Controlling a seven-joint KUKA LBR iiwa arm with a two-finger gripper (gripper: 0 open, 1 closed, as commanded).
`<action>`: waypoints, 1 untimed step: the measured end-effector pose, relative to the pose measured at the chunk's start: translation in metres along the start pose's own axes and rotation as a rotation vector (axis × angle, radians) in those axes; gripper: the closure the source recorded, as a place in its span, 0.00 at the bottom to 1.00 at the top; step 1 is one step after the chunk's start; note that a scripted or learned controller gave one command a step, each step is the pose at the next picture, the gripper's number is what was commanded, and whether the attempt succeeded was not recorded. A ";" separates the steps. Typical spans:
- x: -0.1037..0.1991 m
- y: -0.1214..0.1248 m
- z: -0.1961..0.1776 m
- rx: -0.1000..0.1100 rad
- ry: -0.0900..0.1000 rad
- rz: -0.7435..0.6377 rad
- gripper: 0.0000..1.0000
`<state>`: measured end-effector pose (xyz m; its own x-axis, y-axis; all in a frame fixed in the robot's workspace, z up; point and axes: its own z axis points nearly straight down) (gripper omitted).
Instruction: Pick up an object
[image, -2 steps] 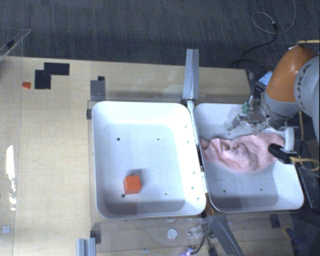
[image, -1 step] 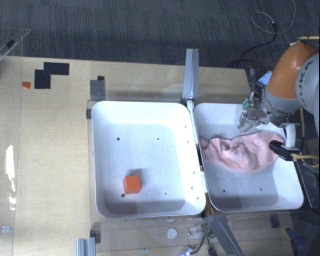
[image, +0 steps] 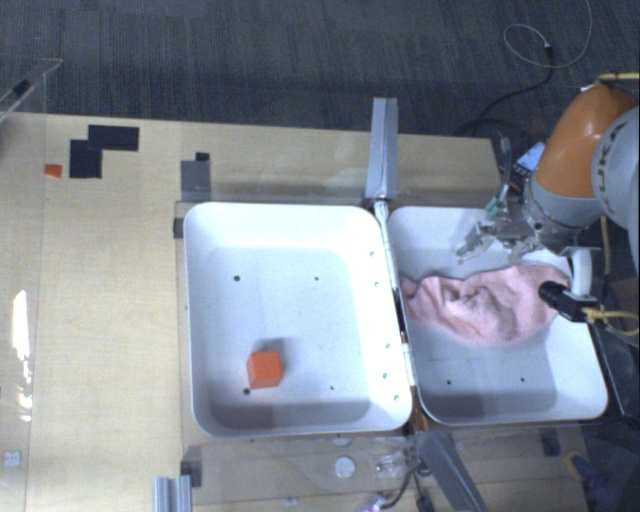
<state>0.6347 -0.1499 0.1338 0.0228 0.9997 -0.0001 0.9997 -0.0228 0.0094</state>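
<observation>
The tool (image: 497, 232) hangs over the far edge of the right bin (image: 500, 400), near its far right corner. Whether it is open or closed I cannot tell, because its metal parts are small and blurred from this view. Nothing can be seen held in it.

The counter (image: 100, 330) is a pale wooden surface that fills most of the view; behind its far edge there is a dark grey carpet floor (image: 250, 50) with a thin cable loop on it. Some black marks and a small orange mark lie near the far left corner of the counter.

The arm (image: 590, 150), grey with an orange band, enters over the right edge of the counter. The left bin (image: 220, 240) stands in the middle of the counter, and the right bin touches it along a metal divider.

A pink cloth (image: 485, 305) lies crumpled in the right bin. Its long axis runs from the left wall of this bin toward the right wall, and it sits in the far half, just beside the tool.

A small orange block (image: 265, 369) lies in the left bin, near the front left corner, well apart from the tool. One flat face points up, and its sides stand a little turned against the bin walls.
</observation>
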 end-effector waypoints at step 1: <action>0.068 -0.036 0.040 -0.001 0.002 -0.042 0.00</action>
<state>0.6002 -0.0815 0.0931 -0.0189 0.9998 0.0010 0.9998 0.0189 0.0109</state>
